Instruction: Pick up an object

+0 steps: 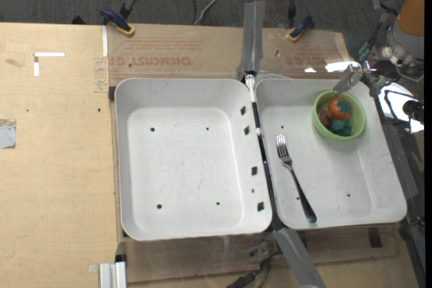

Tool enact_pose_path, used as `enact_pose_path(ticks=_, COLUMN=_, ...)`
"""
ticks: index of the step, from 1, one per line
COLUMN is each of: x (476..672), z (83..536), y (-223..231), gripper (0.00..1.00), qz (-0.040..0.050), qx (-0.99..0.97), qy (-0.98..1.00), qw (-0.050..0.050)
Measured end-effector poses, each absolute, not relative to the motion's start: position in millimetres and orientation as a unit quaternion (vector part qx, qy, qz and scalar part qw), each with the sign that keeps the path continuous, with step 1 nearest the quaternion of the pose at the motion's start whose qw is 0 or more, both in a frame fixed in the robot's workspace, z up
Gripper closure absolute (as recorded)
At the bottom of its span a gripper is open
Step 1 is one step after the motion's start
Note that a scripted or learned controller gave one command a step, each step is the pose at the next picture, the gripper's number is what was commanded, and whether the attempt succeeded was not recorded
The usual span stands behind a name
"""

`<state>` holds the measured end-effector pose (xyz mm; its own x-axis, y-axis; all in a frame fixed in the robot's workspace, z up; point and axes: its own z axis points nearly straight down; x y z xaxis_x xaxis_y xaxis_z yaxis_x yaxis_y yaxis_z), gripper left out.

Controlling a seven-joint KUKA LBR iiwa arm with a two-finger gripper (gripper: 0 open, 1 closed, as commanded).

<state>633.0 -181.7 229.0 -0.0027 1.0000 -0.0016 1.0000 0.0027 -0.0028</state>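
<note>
Nearest the camera, a grey metal fork (294,177) is lying in the right shallow white plastic bin (378,202), tines pointing away, well apart from the bowl. Further back, a small light-green round bowl (339,117) is sitting near the bin's far corner, holding small orange and teal items (338,110). Just beyond its rim, the two-finger gripper (349,77) is hovering with nothing between its fingers; whether they are parted I cannot tell. Descending here, it is risking striking the rim and tipping the bowl.
</note>
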Motion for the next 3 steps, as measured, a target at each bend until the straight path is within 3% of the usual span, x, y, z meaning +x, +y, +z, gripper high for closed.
enact_pose_path(ticks=1, x=555.6, z=144, y=-221, gripper=0.0, qz=0.0008, qx=-0.738, qy=-0.675, qw=0.002)
enact_pose_path(ticks=2, x=498.9, z=91, y=-173, gripper=0.0, qz=0.0009, qx=-0.753, qy=-0.658, qw=0.002)
enact_pose_path(ticks=3, x=546.7, z=91, y=-108, gripper=0.0, qz=0.0009, qx=-0.759, qy=-0.651, qw=0.001)
